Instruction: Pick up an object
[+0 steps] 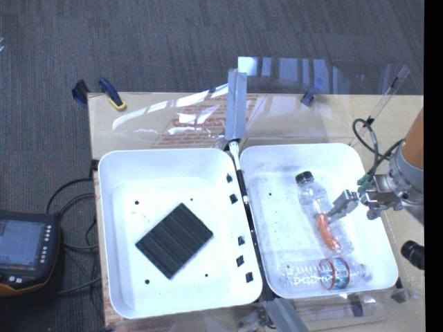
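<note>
Camera view | pincer [340,207] over right bin [277,159], poised above clear bottle [315,200] for grasping | grip state: cannot tell.

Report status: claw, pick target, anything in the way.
Claw over the right white bin, beside the upright-lying clear plastic bottle with orange insert. Nothing visibly gripped. Second clear bottle close below.

Grey metal wrist [405,178] with orange band [419,140] above. Black cables [369,138] loop alongside, green fitting near base. Slim silver two-finger gripper [341,206] on boxy grey mount with dark screws.
</note>
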`<state>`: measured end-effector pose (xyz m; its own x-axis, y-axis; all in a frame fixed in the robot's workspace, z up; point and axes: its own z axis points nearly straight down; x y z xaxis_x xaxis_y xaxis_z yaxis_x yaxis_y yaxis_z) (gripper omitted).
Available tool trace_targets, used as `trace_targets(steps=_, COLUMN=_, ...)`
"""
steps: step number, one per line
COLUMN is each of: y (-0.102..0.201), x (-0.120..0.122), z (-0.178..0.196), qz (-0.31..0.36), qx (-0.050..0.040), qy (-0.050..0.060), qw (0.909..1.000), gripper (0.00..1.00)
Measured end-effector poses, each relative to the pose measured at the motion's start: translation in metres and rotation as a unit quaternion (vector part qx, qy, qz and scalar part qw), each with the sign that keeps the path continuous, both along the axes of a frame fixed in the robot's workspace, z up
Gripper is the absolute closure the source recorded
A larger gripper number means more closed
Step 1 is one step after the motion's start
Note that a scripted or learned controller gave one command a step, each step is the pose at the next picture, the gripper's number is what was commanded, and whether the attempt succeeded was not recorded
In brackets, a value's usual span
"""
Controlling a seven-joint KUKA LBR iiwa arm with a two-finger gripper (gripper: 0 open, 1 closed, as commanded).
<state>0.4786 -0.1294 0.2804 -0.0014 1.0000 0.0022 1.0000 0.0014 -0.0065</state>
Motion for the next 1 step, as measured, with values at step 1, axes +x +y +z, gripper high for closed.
trace_targets(steps=1, y=-0.0363, x=0.0387, z=-0.1017, qz=0.001, qx=0.0004, qy=0.0, qw=1.0, gripper=0.0)
